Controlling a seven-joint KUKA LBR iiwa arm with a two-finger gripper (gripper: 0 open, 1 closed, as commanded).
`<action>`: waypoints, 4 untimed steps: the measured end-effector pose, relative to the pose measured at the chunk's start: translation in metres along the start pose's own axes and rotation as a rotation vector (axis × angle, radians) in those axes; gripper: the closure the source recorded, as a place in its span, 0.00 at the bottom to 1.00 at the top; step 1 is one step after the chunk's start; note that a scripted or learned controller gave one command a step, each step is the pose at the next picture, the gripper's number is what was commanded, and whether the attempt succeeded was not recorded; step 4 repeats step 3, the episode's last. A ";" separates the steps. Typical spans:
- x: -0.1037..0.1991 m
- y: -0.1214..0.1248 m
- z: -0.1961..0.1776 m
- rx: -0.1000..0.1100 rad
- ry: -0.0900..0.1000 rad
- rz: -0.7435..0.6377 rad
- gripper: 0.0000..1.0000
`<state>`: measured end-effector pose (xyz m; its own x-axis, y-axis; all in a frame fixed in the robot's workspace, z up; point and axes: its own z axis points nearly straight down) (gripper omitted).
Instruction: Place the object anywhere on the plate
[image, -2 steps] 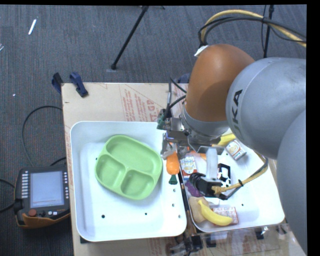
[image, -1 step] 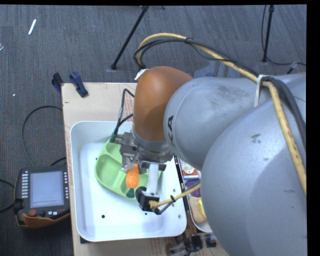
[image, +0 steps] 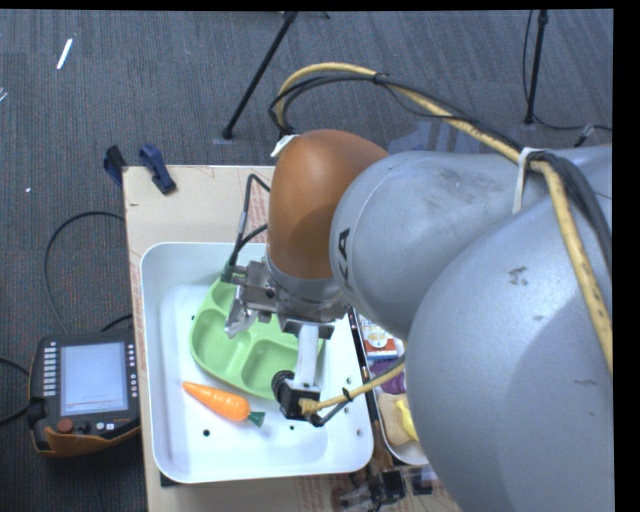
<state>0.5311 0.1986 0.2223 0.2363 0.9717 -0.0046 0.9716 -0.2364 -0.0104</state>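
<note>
A green sectioned plate (image: 232, 345) lies in the left white bin (image: 160, 300), towards its right half. An orange carrot (image: 217, 401) with a green stem end lies on the bin floor just in front of the plate, touching or nearly touching its front rim. My gripper (image: 243, 318) hangs over the plate's back part, under the orange wrist band. Nothing shows in its grasp. The arm hides the plate's right side.
The large grey arm covers most of the right bin; a red-and-white packet (image: 380, 346) and a yellow thing (image: 401, 420) show at its left edge. Blue clamps (image: 152, 166) sit at the bench's back left corner.
</note>
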 end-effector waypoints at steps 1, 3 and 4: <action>0.000 -0.001 -0.008 0.008 -0.004 -0.005 1.00; 0.050 0.010 -0.045 -0.003 0.001 0.072 0.00; 0.050 0.010 -0.045 -0.003 0.001 0.072 0.00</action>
